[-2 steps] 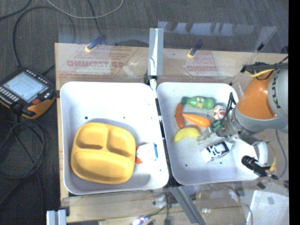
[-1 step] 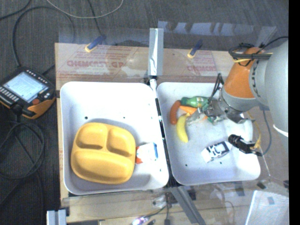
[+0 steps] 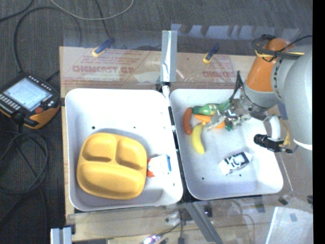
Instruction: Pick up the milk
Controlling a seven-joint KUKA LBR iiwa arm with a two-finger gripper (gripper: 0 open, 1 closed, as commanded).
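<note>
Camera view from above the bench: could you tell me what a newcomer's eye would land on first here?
Most striking is the big yellow divided tray lying in the left bin, with a small white carton against its right edge. In the right bin, the gripper hangs over a bright cluster of toy food, a yellow banana among it, while a black-and-white carton lies apart toward the front.

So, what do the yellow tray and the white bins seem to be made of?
The yellow tray looks like moulded plastic, matte to slightly glossy: rounded edges, smooth compartments, even colour. The left bin and the right bin look like thin formed plastic with a smooth, faintly shiny white surface, though painted metal cannot be excluded.
</note>
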